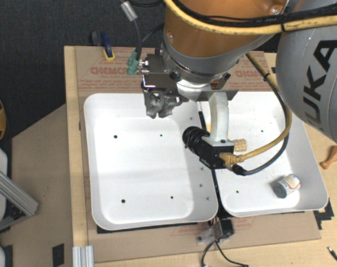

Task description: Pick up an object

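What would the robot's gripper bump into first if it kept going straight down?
Probably the bare floor of the left shallow white plastic bin. The grey metal gripper points down over that bin's far edge, though its height above the bin is hard to judge.

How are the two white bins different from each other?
The left bin lies mostly uncovered, while the arm and a tan hose hang over much of the right bin. The right bin holds a small white and grey object near its front right corner; the left bin's floor shows just small dark dots. Both are shallow, white and rounded, sitting side by side.
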Tool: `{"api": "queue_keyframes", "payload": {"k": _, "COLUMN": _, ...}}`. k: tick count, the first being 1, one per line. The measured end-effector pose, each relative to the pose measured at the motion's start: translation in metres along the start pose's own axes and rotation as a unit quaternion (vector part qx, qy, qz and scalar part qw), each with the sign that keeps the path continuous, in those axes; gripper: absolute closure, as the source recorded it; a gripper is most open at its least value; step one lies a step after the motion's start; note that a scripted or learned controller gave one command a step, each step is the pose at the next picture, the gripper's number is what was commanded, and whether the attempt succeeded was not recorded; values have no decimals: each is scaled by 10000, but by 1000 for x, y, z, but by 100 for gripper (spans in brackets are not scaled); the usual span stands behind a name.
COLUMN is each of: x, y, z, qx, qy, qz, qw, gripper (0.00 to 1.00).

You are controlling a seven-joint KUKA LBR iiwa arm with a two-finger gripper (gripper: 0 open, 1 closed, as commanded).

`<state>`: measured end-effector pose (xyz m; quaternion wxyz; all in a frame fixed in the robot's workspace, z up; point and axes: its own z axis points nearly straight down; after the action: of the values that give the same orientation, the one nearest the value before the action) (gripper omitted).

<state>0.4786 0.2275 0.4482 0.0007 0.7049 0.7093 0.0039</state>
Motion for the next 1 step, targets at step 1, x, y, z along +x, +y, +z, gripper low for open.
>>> {"api": "queue_keyframes", "payload": {"k": 1, "x": -5, "y": 4, "z": 189, "qx": 117, "qy": -62, "qz": 40, "qw": 9999, "gripper": 100}}
